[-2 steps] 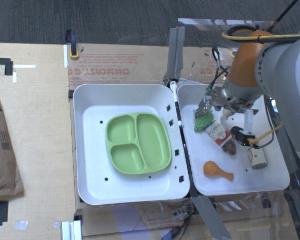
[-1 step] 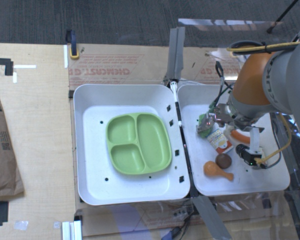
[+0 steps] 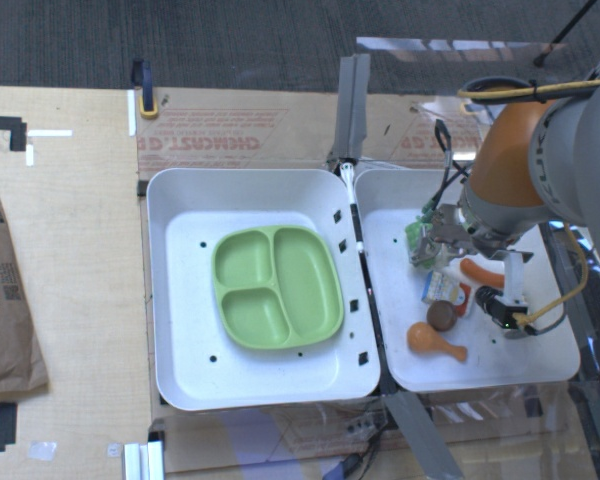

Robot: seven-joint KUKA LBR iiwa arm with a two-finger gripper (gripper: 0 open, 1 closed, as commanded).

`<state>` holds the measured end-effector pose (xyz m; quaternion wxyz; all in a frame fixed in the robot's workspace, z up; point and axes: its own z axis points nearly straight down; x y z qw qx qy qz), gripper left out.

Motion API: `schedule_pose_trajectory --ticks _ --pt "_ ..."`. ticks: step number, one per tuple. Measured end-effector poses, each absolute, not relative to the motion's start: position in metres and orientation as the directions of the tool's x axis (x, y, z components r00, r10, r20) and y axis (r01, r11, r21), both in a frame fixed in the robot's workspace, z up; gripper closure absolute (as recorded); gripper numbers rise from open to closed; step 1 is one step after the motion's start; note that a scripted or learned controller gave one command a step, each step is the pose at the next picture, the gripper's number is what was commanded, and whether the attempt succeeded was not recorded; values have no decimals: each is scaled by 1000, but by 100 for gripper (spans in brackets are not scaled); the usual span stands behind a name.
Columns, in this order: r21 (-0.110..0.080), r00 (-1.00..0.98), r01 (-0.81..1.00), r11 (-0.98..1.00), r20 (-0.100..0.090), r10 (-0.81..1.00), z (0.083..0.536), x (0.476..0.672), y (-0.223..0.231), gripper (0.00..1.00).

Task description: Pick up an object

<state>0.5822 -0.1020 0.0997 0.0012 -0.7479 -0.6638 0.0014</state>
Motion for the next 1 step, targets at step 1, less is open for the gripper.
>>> schedule_pose_trajectory --ticks 1 --pt "-1 94 996 -94 -1 996 191 640 -39 100"
